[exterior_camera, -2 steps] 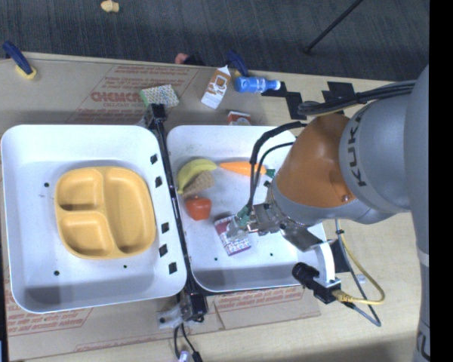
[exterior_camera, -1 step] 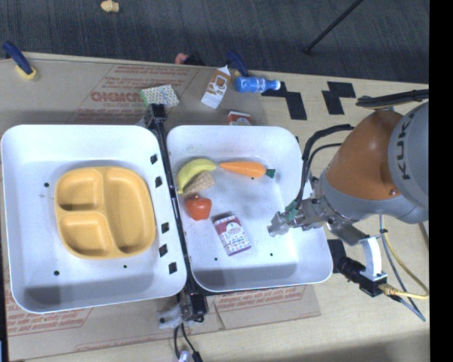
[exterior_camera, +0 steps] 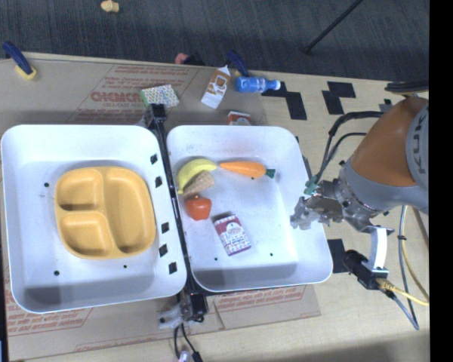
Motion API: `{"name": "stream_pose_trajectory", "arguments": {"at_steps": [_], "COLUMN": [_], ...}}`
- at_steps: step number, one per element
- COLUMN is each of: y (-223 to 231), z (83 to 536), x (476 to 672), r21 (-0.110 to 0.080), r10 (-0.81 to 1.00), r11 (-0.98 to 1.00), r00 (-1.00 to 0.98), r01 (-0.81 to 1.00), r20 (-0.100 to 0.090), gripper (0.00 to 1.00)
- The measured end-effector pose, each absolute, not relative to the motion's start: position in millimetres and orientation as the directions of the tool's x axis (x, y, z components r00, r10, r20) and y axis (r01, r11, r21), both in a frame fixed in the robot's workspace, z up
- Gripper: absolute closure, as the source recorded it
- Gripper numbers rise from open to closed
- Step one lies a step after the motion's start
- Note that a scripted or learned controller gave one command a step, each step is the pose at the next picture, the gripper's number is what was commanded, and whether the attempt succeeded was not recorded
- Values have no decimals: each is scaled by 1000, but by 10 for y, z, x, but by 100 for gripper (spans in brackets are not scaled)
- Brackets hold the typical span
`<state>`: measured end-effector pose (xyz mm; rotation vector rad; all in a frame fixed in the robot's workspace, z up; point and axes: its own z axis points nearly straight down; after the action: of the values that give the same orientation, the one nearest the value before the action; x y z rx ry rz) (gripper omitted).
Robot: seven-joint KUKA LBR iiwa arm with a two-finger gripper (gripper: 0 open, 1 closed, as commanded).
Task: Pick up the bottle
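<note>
Claw (exterior_camera: 306, 213) sits at the right rim of the right bin (exterior_camera: 306, 251), low over the wall, and whether it is released or clenched I cannot tell from this angle; nothing shows between its tips; behind it the grey arm (exterior_camera: 385, 176) with its orange band comes in from the right; the bottle (exterior_camera: 253, 84), blue with a pale cap, lies on its side on the cardboard beyond the bins' far edge, well apart from the claw; just beside it a small white carton (exterior_camera: 216, 87) lies tilted; inside the right bin, a banana (exterior_camera: 192, 169) touches a tan cone-like piece (exterior_camera: 198, 182), a carrot (exterior_camera: 245, 169) points right, a red tomato-like piece (exterior_camera: 198, 207) sits below, and a small dark red packet (exterior_camera: 232, 234) lies nearer the front (label too blurred to read); over in the left bin (exterior_camera: 23, 225), a yellow three-section plate (exterior_camera: 104, 211) rests flat.
</note>
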<state>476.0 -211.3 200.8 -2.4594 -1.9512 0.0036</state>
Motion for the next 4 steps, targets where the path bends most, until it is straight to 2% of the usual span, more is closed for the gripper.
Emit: {"name": "stream_pose_trajectory", "arguments": {"at_steps": [1,2,3,4], "y": [-2006,-1590,-2106,-2105], "z": [1989,1711,1670,1597], "x": [4763,4760,4758,4758], "r21": [-2,-8,-5,-5], "r10": [859,520,418,207], "r11": [-512,-854,-908,-978], "r00": [512,854,908,978], "r01": [859,520,418,207], "r20": [-1,-1,-2,-3], "gripper": [100,100,100,100]}}
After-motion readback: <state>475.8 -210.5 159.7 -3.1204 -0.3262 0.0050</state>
